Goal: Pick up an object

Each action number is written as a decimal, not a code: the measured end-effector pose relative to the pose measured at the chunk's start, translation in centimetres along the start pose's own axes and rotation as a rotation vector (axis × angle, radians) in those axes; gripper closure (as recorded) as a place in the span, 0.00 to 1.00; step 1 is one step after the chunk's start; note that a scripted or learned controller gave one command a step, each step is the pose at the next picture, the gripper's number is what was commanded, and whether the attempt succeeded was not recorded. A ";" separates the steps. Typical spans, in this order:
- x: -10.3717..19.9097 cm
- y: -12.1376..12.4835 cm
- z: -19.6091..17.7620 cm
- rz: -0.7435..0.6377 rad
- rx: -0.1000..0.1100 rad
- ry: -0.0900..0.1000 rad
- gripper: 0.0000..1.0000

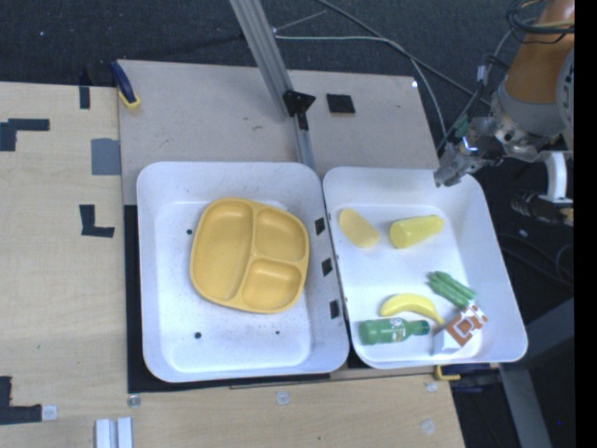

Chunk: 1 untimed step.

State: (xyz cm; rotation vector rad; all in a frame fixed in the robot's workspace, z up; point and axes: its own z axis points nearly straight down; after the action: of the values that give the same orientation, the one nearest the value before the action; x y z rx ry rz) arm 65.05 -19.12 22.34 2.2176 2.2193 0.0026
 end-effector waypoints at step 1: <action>0.0 0.0 -0.6 -0.001 0.004 0.001 1.00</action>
State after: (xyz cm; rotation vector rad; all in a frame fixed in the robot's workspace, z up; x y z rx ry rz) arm 65.09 -19.07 22.97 2.2195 2.2227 -0.0002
